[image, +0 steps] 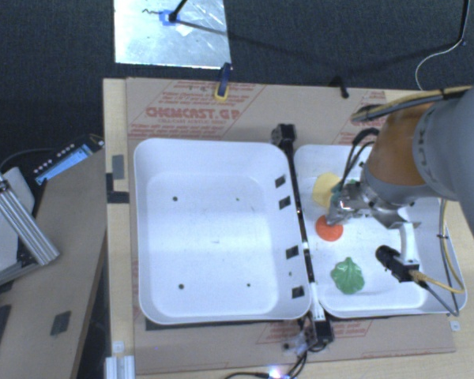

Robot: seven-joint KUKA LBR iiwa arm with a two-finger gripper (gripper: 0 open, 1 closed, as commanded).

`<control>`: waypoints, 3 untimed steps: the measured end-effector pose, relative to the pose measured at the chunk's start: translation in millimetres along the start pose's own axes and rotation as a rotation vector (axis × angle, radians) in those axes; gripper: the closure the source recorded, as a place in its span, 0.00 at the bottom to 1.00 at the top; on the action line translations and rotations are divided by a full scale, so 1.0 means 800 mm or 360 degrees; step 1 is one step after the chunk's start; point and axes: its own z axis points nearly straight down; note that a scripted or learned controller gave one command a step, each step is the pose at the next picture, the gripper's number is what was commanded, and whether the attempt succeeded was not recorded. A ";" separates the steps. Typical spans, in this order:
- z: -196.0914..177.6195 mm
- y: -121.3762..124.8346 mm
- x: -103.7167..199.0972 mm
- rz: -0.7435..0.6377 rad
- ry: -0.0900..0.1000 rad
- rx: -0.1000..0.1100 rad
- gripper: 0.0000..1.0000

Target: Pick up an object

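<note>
Three objects in right bin (426,306): pale yellow piece (325,186), orange disc (329,228), green lump (347,275). Claw (337,212) down at disc's upper edge, just below yellow piece; finger state impossible to tell.

I log a reflective foil sheet (172,20) on dark carpet, yellow clamp (222,91) on cardboard base (197,109), aluminium rail (16,215) left.

Right bin crowded, left bin open

The left bin (213,235) offers bare floor throughout. In the right bin (426,302), the arm (426,148) overhangs the top half; a yellow object (325,186), orange object (329,228) and green object (347,275) crowd its left side.
</note>
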 end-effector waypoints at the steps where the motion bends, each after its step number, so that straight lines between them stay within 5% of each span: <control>1: -0.130 -0.067 0.031 0.0000 0.0004 0.0002 1.00; 2: -0.122 -0.110 0.106 -0.0007 0.0007 0.0015 1.00; 3: -0.180 -0.014 0.114 -0.0003 0.0001 -0.0007 1.00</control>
